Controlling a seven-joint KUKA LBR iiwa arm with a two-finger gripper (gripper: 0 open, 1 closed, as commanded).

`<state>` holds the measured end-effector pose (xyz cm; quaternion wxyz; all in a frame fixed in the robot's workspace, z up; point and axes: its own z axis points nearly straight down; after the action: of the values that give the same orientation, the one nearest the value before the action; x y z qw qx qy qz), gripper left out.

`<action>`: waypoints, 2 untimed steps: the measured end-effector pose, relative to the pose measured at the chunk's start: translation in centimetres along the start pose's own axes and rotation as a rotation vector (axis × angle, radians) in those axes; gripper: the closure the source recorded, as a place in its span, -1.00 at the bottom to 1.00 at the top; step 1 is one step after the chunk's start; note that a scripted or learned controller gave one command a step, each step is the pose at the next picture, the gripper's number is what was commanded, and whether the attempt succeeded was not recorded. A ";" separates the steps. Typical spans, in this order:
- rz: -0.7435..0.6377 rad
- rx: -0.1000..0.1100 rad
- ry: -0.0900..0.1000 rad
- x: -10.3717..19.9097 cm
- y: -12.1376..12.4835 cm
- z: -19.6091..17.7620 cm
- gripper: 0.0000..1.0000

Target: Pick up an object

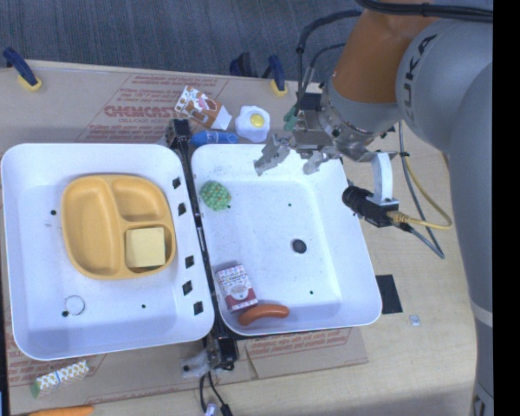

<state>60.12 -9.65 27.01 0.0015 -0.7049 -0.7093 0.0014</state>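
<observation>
Nearest to us, along the front wall of the right bin, we see a sausage lying just beside a small red-and-white carton. A green ball sits near the bin's left wall, and a small dark disc rests mid-floor. Over the far rim we find the gripper, fingers spread apart with nothing between them (well apart from every item). We note the left bin carries a yellow divided tray with a pale yellow block inside.
</observation>
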 end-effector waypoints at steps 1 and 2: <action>0.118 0.003 0.000 5.6 -5.3 8.0 -1.00; 0.351 -0.001 0.000 3.4 4.4 7.8 -1.00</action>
<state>64.45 -6.22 19.16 0.0008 -0.8179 -0.5753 0.0013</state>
